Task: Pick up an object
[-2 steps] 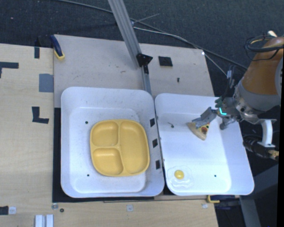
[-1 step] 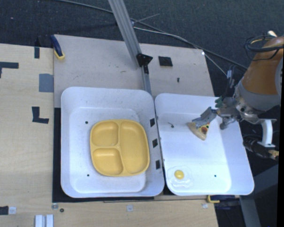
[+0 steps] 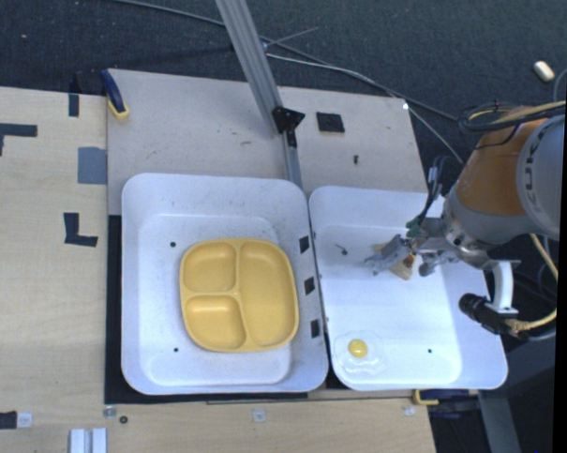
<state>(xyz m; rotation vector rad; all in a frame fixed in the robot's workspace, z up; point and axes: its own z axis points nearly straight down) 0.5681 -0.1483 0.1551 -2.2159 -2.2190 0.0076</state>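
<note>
**White bins, yellow tray, and a fried-egg toy near the front**

Yellow and white mark the small fried-egg toy [image 3: 358, 351], which lies flat on the floor of the right bin [image 3: 446, 369], close to that bin's front-left corner. It sits apart from the gripper [image 3: 395, 259], which hangs over the middle of the same bin, further back and a little to the right of the toy. Bare white floor lies between the two, so nothing touches the egg.

Grey metal fingers point left from the wrist, low over the bin floor. Something small and tan or orange shows at their tips, but the view is too blurred there to say whether it is a separate object or part of the tool. How far the fingers are spread cannot be told from this angle, and no object can be made out clearly between them.

Behind the gripper the arm [image 3: 497, 179] comes in from the right, its orange band lying over the bin's right rim.

In the left bin [image 3: 141, 262] a yellow divided tray [image 3: 238, 294] with three compartments rests flat near the centre, slightly turned. It is well apart from the gripper.

No brand, label or readable writing can be seen on the bins, the tray, the toy or the arm.
</note>
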